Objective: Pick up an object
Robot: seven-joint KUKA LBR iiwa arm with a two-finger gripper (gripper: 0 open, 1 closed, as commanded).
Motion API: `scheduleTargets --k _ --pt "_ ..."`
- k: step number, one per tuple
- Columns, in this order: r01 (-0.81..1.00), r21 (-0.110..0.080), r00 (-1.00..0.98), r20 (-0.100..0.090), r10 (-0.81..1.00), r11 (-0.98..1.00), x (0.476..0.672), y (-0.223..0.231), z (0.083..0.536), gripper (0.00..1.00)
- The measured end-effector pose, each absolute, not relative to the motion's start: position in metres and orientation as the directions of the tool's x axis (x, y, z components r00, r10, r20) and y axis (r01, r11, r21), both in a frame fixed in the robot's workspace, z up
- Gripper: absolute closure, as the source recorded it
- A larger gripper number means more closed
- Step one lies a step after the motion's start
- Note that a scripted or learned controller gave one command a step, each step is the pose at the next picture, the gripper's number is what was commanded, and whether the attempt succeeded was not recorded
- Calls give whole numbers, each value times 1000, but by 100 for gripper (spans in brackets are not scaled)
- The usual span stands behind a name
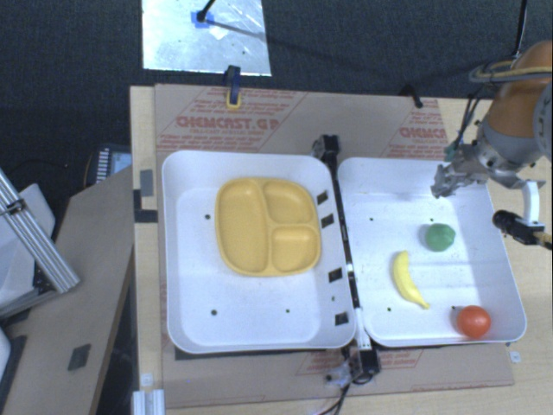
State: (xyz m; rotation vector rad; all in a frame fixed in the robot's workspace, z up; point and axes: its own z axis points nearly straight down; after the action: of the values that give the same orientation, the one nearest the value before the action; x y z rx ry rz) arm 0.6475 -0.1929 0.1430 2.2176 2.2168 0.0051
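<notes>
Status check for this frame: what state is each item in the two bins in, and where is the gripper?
Yellow divided plate: flat in left bin, compartments bare.
Banana: lying in right bin.
Green ball: resting in right bin, untouched.
Orange ball: resting near right bin's front corner.
Gripper: above right bin's far side, holding nothing visible.

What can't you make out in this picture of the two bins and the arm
- Gripper, camera view: small and blurred above the right bin; whether it is open or shut is unclear.
- Arm, camera view: cut off by the right edge.
- Ball, camera view: too small to name the green fruit or toy.
- Tomato, camera view: too small to confirm; just a round red-orange shape.
</notes>
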Motion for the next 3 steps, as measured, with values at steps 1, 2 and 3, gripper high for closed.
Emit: scheduleTargets --k 1,2,3 --pt "1000 7 -5 -2 1000 5 645 -186 205 100" --pt "1000 6 -5 -2 1000 5 646 -191 250 100" --pt "1000 1 -9 1 1000 9 619 -137 250 100"
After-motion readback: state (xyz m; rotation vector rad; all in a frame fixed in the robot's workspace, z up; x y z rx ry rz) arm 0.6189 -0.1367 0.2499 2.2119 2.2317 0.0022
